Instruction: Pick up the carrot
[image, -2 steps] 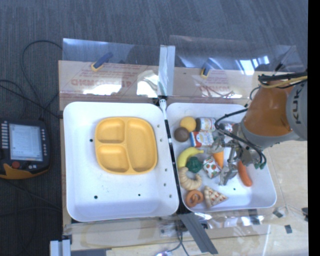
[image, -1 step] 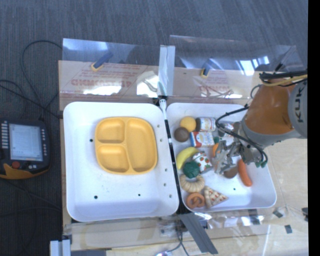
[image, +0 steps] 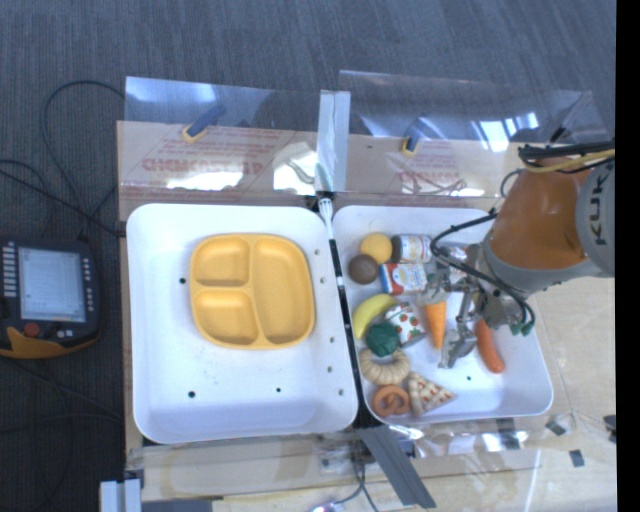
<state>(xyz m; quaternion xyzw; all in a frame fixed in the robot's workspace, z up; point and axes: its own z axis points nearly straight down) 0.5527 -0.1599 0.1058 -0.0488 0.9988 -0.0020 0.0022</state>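
The carrot (image: 436, 322), a short orange cone with its tip pointing toward the front, lies in the middle of the right bin (image: 520, 400). My gripper (image: 457, 348) hangs low over the bin floor just right of the carrot and beside it. Nothing shows between its jaws. A longer orange-red piece (image: 488, 347) lies right of the gripper. The arm's orange band (image: 540, 225) sits above the bin's right side.
Left of the carrot are a banana (image: 370, 312), a green piece (image: 382, 338), a lemon (image: 376, 247), a brown ball (image: 363, 268) and a small bottle (image: 410, 247). A pizza slice (image: 428, 393) and ring pastries (image: 386, 366) lie in front. The left bin holds a yellow divided plate (image: 252, 290).
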